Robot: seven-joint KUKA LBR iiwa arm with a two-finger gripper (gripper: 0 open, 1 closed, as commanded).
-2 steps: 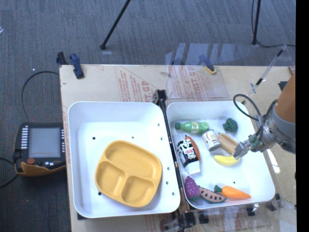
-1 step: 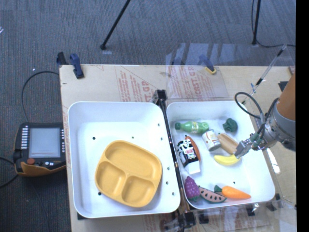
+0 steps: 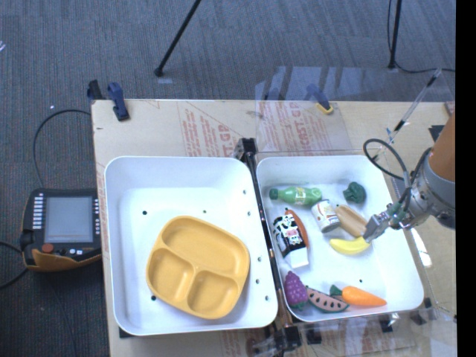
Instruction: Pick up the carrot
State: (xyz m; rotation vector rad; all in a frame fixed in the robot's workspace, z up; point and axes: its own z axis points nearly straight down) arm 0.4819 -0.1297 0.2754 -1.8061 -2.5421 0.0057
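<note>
The orange carrot (image 3: 362, 297) with a green top lies at the front of the right bin (image 3: 394, 274), next to a watermelon slice (image 3: 325, 301). My gripper (image 3: 374, 227) hangs over the right side of that bin, just above the yellow banana (image 3: 349, 246) and next to a hot dog bun (image 3: 350, 218). It is well behind the carrot, and nothing shows between its fingers.
The right bin also holds a green bottle (image 3: 296, 195), broccoli (image 3: 355, 193), a small can (image 3: 324, 216), a milk carton (image 3: 289, 236) and purple grapes (image 3: 295, 288). A yellow divided plate (image 3: 198, 265) lies in the left bin (image 3: 126, 199). A teach pendant (image 3: 65, 227) rests on the floor at left.
</note>
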